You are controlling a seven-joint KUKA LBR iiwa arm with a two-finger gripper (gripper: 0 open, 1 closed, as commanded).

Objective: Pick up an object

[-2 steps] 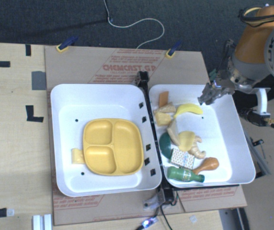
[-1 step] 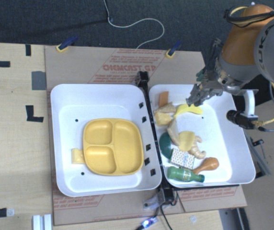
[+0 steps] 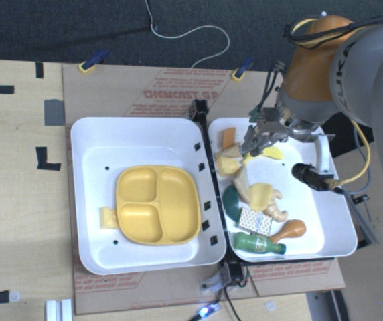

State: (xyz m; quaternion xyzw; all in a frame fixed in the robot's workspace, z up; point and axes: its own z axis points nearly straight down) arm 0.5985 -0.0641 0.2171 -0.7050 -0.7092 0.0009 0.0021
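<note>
Over the right bin (image 3: pixel 339 239) hangs the grey arm (image 3: pixel 352 52) with its orange band, reaching in from the right. Its gripper (image 3: pixel 257 141) sits low near the bin's back left corner, among pale yellow pieces; how far it is spread cannot be told, and nothing can be seen clearly between its tips.

Under both bins lies a cardboard sheet (image 3: pixel 171 92) with red printing at its far edge, too faint and reversed to read. Dark lettering on the arm's grey shell is cut off at the picture's edge.

At centre in the left bin (image 3: pixel 91 139) lies a yellow divided plate (image 3: pixel 158 203), with a small yellow piece (image 3: pixel 107 217) touching its left edge.

Crowded along the right bin's left side are a yellow banana-like toy (image 3: pixel 257 196), a dark green round thing (image 3: pixel 232 202), a green bottle (image 3: pixel 258 244) lying flat, an orange drumstick shape (image 3: pixel 289 230), a small checkered packet (image 3: pixel 254 221) and an orange block (image 3: pixel 228 138).
</note>
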